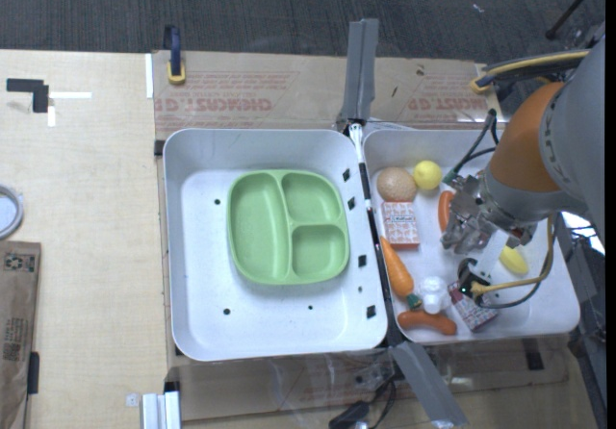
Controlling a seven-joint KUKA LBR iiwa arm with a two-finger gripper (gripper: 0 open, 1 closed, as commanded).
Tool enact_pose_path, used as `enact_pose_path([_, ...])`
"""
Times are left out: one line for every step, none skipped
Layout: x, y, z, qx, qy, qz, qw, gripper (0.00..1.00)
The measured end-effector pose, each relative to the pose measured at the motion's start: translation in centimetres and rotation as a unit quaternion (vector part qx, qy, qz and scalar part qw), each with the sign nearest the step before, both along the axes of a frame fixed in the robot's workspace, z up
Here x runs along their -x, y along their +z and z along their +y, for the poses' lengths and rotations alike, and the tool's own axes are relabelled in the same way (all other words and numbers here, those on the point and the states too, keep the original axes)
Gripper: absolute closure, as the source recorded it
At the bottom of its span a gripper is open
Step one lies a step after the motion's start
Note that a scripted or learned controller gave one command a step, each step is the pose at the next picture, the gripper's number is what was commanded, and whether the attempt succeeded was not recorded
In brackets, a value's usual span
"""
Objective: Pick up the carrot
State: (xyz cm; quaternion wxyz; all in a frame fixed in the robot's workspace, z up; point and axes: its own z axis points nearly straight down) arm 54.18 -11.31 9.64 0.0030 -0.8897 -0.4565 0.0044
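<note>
- Nearest the bench's front edge, in the right bin [553, 316], lie a reddish-orange sausage-like piece [427, 322], a small white piece [432, 295] and a small dark-and-red packet [474, 312]; no writing on them can be read.
- Just behind these, the carrot [396, 267] lies flat against the right bin's left wall, orange, slanting from upper left to lower right, with a small green bit at its lower end. Nothing grips it.
- The gripper [466, 230] hangs over the middle of the right bin, clearly right of the carrot and apart from it. I cannot tell from this slant how it is set, and no object is seen held in it.
- Judged from this, the task is at the approach step: the pick is not yet made. The next move calls for shifting toward the bin's left wall and coming down across the carrot's narrow width; the wall and the red-and-white box [400, 224] touching the carrot's upper end leave little room.
- That box bears print, too small to read.
- A second orange piece [444, 210] stands beside the gripper, a possible wrong target.
- Farther back sit a brown round item [395, 184] and a lemon [427, 173]; a yellow piece [515, 261] lies right of the gripper.
- The left bin [192, 254] holds a green divided plate [289, 226].
- Farthest, the cardboard sheet [241, 90] carries red printing, seen upside down and not legible.
</note>
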Motion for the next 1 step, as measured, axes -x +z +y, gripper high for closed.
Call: enact_pose_path([5.61, 9.31, 6.40, 0.0008, 0.013, -0.002, 0.9999, 1.00])
